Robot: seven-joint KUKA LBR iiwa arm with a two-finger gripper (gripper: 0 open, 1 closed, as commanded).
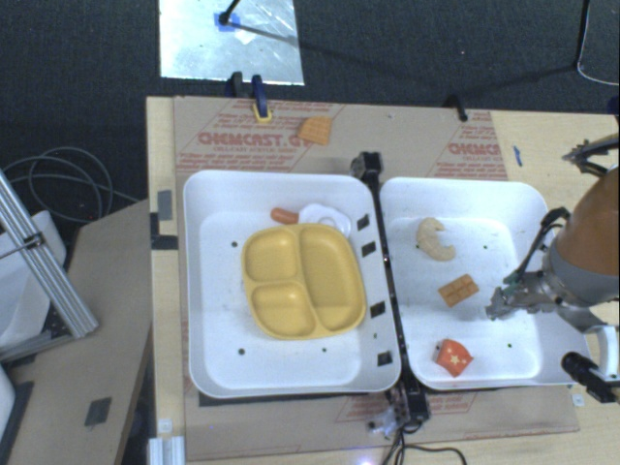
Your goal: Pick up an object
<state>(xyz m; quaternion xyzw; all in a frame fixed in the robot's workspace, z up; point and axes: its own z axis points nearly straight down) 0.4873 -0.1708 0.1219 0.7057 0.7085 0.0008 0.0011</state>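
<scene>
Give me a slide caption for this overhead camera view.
Gripper hovers in right bin near cracker; yellow tray fills left bin.

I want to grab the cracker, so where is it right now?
The cracker lies in the right bin, below the croissant, above the red object, and left of the gripper.

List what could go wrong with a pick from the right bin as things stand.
1. The claw hangs beside the tan cracker, a flat piece that may slide instead of lifting.
2. The red block lies close to the right bin's front wall, which may block a finger.
</scene>
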